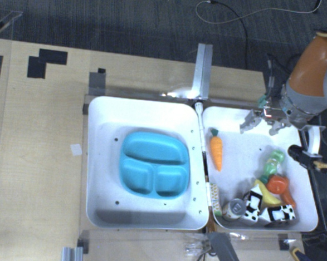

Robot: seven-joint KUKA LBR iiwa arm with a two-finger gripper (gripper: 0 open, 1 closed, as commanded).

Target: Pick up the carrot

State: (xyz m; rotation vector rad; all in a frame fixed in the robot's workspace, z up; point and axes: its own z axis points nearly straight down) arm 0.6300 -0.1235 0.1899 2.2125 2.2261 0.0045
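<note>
In the right-hand shallow white bin (308, 218), close to its left wall, lies the small orange plastic carrot with a green leafy top (216, 150), lengthwise, green end toward the far rim and pointed tip toward the near side. It has bare floor around it and touches nothing else. The two-finger tool (263, 124) hangs over the far part of the same bin, to the right of the carrot and apart from it, its fingers spread wide with nothing between them.

The likeliest failure, as I judge it, is a poor line-up: the carrot sits just beside the divider between the bins, so a finger coming down on the left side could strike the wall or rim instead of sliding past the carrot. A tapered, smooth toy may also squirt out of a closing grip if pinched near the narrow tip. The heap of toys (267, 198) in the near right corner seems far enough away not to interfere.

The carrot looks bright orange, short and stubby, thickest just below its green cap.
</note>
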